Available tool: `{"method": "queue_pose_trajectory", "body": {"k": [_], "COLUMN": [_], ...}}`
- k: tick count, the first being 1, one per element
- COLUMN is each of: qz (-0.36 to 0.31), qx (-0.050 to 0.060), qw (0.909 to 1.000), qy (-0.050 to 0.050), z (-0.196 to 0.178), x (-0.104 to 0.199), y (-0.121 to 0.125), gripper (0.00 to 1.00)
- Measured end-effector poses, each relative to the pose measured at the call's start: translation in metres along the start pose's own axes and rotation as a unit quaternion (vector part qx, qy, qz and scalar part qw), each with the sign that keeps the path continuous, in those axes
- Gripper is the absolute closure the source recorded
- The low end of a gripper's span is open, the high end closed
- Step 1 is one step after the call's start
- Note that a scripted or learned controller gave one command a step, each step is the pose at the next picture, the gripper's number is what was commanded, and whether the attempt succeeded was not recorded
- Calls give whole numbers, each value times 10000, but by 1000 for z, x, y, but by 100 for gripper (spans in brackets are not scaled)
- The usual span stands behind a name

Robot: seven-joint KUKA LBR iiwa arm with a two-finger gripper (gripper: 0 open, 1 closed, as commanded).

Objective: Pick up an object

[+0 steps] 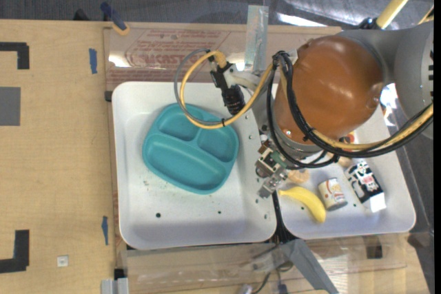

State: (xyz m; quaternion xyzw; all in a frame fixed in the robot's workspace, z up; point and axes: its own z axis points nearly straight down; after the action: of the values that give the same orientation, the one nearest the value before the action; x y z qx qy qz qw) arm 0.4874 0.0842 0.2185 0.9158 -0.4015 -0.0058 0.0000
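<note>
Overhead slanted view of the counter (48, 169), a tan board surface occupying the left and lower parts of the frame, with black corner marks at its left edge and strips of blue tape near the bins. A clear sheet at upper centre carries faint reddish printing that is too blurred to read.

The arm (337, 86) enters from the right; its large orange band fills the upper right centre of the frame, wrapped by black and yellow cables that loop leftward over the left bin. The gripper (270, 172) hangs below the band, over the divide between the two bins at centre frame; whether its fingers are spread or closed cannot be told, since the mechanism is small and seen from above.

Left bin (138, 217), shallow and white, centre frame: it holds a teal divided plate (191, 157) with three compartments, lying flat and turned at a slant, its long axis running from upper left to lower right.

Right bin (393, 217), shallow and white, lower right: partly covered by the arm. It holds three items. A banana (306, 202) lies near the bin's left wall, just right of and below the gripper, long axis running from upper left to lower right. Beside it, to the right, is a small can (333, 193) with a label whose writing cannot be read. Farther right is a black-and-white carton (366, 184), patterned in patches, its text illegible.
</note>
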Motion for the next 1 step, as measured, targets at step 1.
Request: {"method": "queue_pose_trajectory", "body": {"k": [1], "qz": [-1975], "qx": [14], "qw": [9803], "qy": [10], "z": [-49], "x": [-62], "y": [-58], "gripper": [100]}}
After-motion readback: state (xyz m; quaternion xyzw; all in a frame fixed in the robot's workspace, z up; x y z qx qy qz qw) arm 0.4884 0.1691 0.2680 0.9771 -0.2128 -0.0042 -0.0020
